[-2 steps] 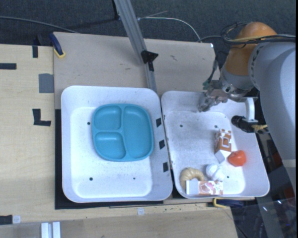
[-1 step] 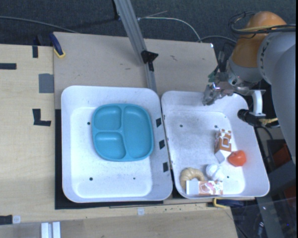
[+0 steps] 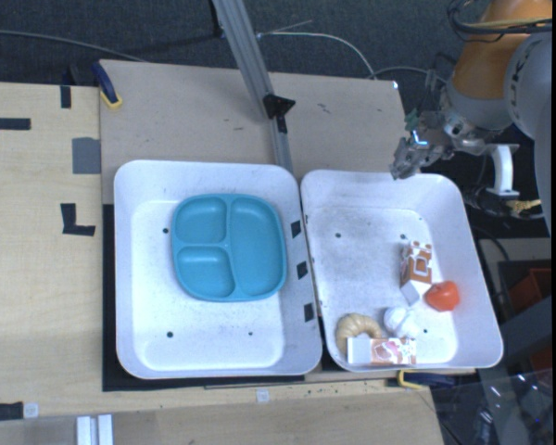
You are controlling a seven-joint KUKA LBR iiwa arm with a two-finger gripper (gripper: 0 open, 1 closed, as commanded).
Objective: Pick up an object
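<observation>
We see our gripper [image 3: 410,160] over the right bin's [image 3: 445,189] far rim, grasp state unclear, orange ball [image 3: 442,296] near right, untouched.

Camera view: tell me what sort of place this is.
Probably a robotics lab test bench, not a kitchen: two white bins side by side, toy-like food such as a croissant, and a grey-and-orange arm whose end effector hangs at the right bin's far rim.
</observation>
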